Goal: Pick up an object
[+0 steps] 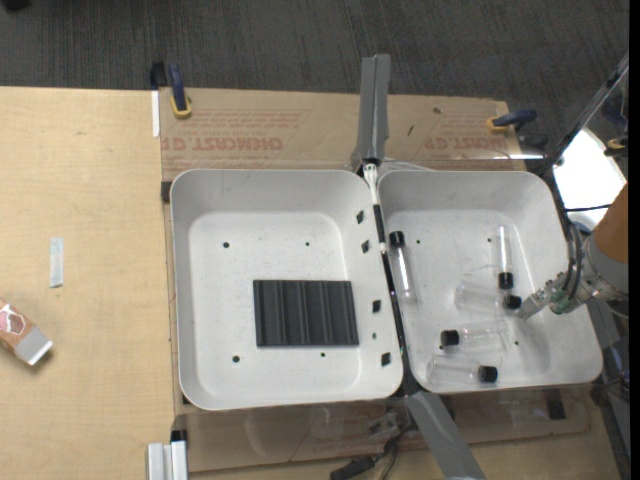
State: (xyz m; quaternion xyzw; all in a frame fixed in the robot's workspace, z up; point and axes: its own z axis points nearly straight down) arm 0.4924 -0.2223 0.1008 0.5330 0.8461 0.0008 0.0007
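Observation:
Several clear plastic vials with black caps lie in the right bin (pixel 470 203). One vial (pixel 401 266) rests along that bin's left wall, another vial (pixel 503 253) lies farther right, and a third vial (pixel 455 372) sits by the front wall. A black ribbed rectangular pad (pixel 305 313) lies flat in the middle of the left bin (pixel 200 268). My gripper (pixel 540 301) reaches in low over the right bin's right side, its metal tip just right of a black cap (pixel 512 303). I see nothing held in it.
The bins stand on a cardboard sheet (pixel 260 133) held by clamps (pixel 176 93) at the back. A grey bar (pixel 375 98) runs back from the seam between the bins. On the wooden bench at the left lie a small packet (pixel 22 335) and a pale strip (pixel 56 263).

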